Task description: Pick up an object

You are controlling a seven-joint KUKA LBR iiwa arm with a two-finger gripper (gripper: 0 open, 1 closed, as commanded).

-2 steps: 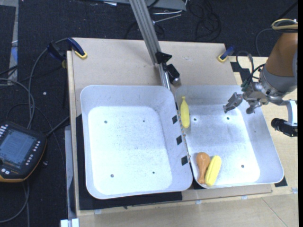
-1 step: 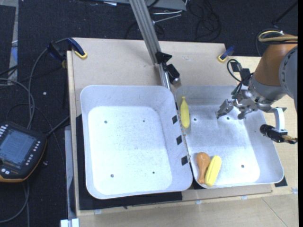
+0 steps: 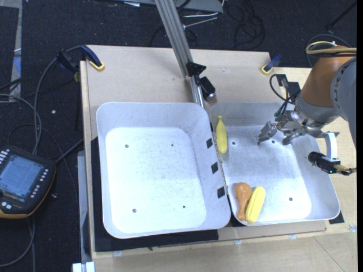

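My gripper (image 3: 275,136) hangs over the upper middle of the right bin (image 3: 295,169), fingers spread apart with nothing between them. A yellow banana-shaped object (image 3: 221,136) lies along the right bin's left wall, well left of the gripper. Near the bin's front edge a yellow corn-like object (image 3: 255,203) lies against an orange pear-shaped object (image 3: 243,197), both far below the gripper.
The left bin (image 3: 153,169) sits beside the right one, divided by a ridge with black clips. A slanted metal pole (image 3: 178,33) rises behind the bins. A handheld pendant (image 3: 20,180) rests on the floor at left.
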